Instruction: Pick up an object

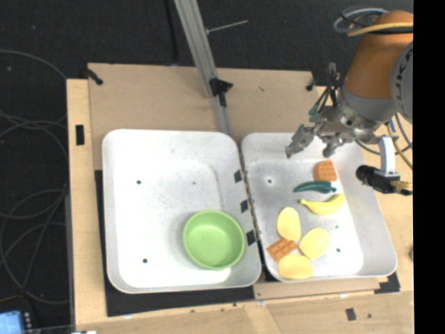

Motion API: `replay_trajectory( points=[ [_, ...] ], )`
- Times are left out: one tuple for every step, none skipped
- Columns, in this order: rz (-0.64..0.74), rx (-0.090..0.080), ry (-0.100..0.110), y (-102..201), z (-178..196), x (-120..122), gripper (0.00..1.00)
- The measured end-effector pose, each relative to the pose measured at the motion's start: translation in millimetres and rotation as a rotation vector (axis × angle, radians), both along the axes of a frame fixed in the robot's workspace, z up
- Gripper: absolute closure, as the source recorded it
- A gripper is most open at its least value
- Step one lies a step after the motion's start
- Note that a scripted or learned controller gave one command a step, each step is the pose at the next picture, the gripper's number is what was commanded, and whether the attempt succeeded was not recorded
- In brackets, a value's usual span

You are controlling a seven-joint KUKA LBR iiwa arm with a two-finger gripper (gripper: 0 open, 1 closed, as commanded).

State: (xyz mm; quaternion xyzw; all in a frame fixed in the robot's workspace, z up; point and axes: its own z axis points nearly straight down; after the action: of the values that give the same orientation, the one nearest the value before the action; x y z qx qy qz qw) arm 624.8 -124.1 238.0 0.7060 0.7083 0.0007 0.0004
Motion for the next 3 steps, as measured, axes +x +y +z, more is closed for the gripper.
replay_trajectory(
  points=[
    [0.000, 0.000, 0.000, 0.0, 0.0, 0.0, 0.00],
    [-0.004, -0.004, 0.004, -2.8, -42.5, 2.5, 0.00],
    [-0.006, -0.004, 0.005, -7.0, -87.5, 8.4, 0.00]
  ],
)
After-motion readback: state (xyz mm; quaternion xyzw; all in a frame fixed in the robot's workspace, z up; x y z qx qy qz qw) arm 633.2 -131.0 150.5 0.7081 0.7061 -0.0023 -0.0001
